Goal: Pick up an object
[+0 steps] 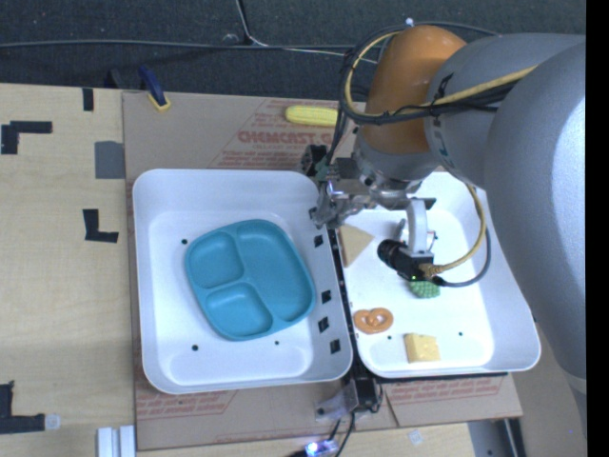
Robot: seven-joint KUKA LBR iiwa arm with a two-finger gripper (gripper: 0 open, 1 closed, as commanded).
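Camera view shows two shallow, glossy white bins on a cardboard-covered surface [190, 141]. On the left bin [152, 255] lies a smooth blue divided plate [249, 278] with three rounded compartments. On the right bin [495, 341] lie a tan wedge-shaped piece [355, 243], a twisted orange-brown pretzel [372, 321], a pale yellow block [422, 347] and a small bumpy green object [425, 289]. The grey arm [533, 160], with its rounded orange band [409, 84], leans in from the right, wrist pointing down over the right bin. Its jaws hang low by the green object; whether they are spread or pressed together cannot be told. A yellow corn cob [311, 115] lies on the cardboard beyond the bins.
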